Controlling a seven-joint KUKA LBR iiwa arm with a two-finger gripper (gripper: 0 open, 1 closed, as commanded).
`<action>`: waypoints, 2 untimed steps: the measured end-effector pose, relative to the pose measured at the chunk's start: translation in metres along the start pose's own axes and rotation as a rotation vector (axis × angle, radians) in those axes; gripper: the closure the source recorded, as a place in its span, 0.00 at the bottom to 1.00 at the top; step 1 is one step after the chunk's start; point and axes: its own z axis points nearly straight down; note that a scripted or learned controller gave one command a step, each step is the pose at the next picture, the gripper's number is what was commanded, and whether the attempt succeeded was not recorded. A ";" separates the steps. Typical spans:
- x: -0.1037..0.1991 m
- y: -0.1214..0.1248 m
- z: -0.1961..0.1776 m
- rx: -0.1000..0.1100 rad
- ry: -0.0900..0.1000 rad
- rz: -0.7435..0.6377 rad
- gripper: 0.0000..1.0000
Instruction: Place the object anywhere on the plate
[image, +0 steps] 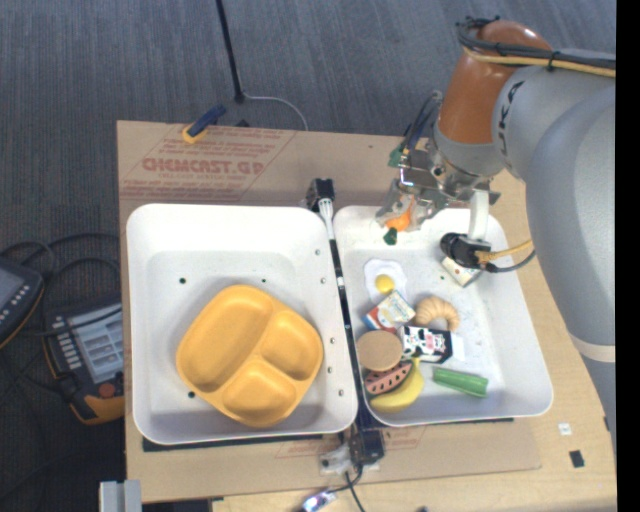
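Hard to read the tool (412, 200), over the far left corner of the right bin (505, 335): a knot of metal and wiring below the arm (560, 110), itself cut off by the top and right edges of the view. Cannot tell whether wide, narrow or closed on anything. Right at its lower end, a small orange-and-green piece (396, 224), orange toward the tool, green at the tip nearer the camera. Touching the tool or only just beside it: impossible to say. Equally unclear whether lifted or resting on the bin floor. Too small to name with confidence; carrot-like in colour and taper.

Nearer in the same bin, a crowded cluster, partly overlapping: fried-egg toy (383, 272), colourful packet (390, 311), croissant (438, 313), black-and-white carton (428, 344) with one side tucked behind a brown round piece (378, 350), yellow banana (402, 394) just below that, green cylinder (460, 381) lying flat beside it. Print on packet and carton too blurred to read.

In the left bin (160, 240), well apart from the orange-and-green piece and across the wall between the bins, the yellow plate (235, 340): three compartments, lying flat, one corner close to the bin's near wall.
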 end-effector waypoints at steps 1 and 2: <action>-0.010 0.002 -0.042 -0.001 0.000 -0.052 1.00; -0.010 0.002 -0.042 -0.001 0.000 -0.052 0.00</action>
